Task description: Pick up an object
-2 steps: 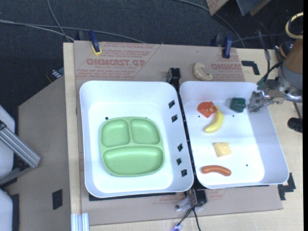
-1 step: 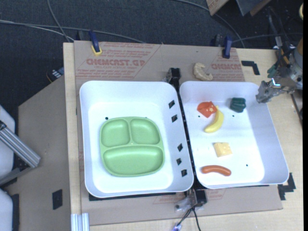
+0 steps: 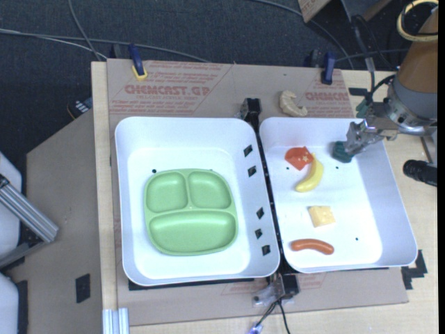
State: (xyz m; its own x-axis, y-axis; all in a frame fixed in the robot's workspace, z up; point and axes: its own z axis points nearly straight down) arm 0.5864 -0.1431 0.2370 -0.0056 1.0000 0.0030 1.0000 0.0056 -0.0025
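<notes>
In the right bin [image 3: 389, 207] lie a red strawberry-like toy [image 3: 298, 157], a yellow banana [image 3: 311, 176], a pale cheese wedge [image 3: 320, 216] and a red-orange sausage [image 3: 312, 245]. My gripper [image 3: 350, 145] hangs over the bin's upper right part, to the right of the red toy and the banana. A small dark teal piece [image 3: 341, 152] sits at its tip. The arm [image 3: 417, 82] comes in from the upper right.
The left bin [image 3: 132, 152] carries a green divided plate [image 3: 190, 210]. A beige object [image 3: 293, 103] rests on the cardboard behind the bins. Blue clamps [image 3: 138, 65] pin the board's back edge. Cables run across the dark floor behind.
</notes>
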